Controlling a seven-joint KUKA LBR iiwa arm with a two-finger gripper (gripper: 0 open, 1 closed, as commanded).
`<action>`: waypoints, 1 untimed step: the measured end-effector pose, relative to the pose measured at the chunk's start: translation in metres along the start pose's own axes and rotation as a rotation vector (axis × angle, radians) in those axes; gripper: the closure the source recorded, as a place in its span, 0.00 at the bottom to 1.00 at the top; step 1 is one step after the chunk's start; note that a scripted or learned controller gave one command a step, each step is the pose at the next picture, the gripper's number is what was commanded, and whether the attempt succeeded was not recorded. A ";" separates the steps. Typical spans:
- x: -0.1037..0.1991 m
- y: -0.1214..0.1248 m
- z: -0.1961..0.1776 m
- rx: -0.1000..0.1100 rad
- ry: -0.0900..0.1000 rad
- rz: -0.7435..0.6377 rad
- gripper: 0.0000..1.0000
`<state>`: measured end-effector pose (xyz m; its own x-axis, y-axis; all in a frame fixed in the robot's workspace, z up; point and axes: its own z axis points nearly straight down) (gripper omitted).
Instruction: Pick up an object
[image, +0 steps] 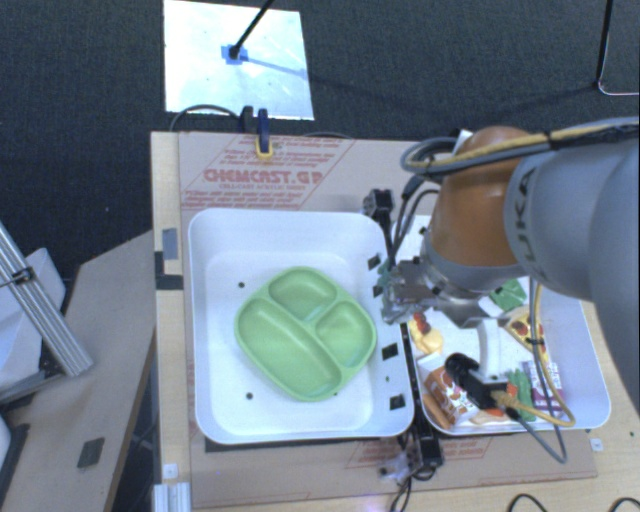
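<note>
The grey arm with its orange band (480, 215) reaches in from the right and hangs over the right bin (598, 400). My gripper (408, 295) is low over that bin's left edge, near the divider between the bins. Just below it lie a small red piece (420, 323) and a yellow object (428, 341). A red and white packet (446, 402) lies at the bin's front left. A green object (511, 293) peeks out from under the arm. Nothing can be seen held.
The left bin (215, 250) holds a green divided plate (305, 332), tilted across its middle. More small colourful items (535, 380) lie at the right bin's front right. A cardboard sheet (270, 170) lies behind the bins.
</note>
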<state>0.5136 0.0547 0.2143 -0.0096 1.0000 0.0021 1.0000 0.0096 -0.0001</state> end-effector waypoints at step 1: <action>-0.002 0.008 -0.017 -0.003 -0.002 0.004 1.00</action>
<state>0.5216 0.0528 0.2316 -0.0053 1.0000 0.0005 1.0000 0.0053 0.0025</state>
